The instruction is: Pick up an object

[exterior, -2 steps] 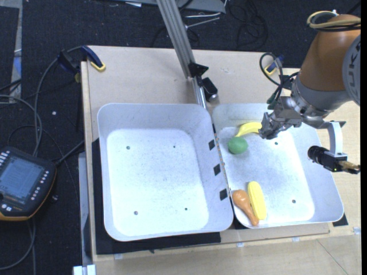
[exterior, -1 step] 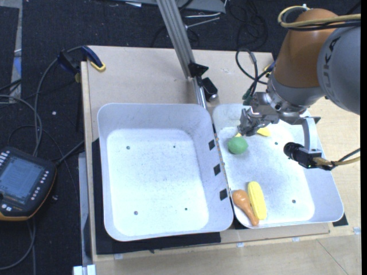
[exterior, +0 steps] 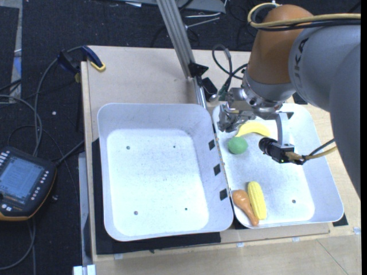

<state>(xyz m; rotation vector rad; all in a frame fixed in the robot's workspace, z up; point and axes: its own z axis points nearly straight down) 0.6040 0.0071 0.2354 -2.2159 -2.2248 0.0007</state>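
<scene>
Two white bins (exterior: 155, 171), one banana (exterior: 254, 130), green ball (exterior: 238, 146), corn (exterior: 256, 199), carrot (exterior: 245, 206)

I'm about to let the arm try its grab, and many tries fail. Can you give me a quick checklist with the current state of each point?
1. Things to pick are in the right bin: ok; a green ball, a banana, a corn cob and a carrot.
2. Hand is over the right bin: ok, near its upper left corner.
3. Hand is centred on a target: not ok; it sits above and left of the green ball.
4. Fingers open: cannot tell.
5. Green ball has room around it: not ok; the banana lies close behind it.
6. Banana fully visible: not ok, the arm partly covers it.
</scene>
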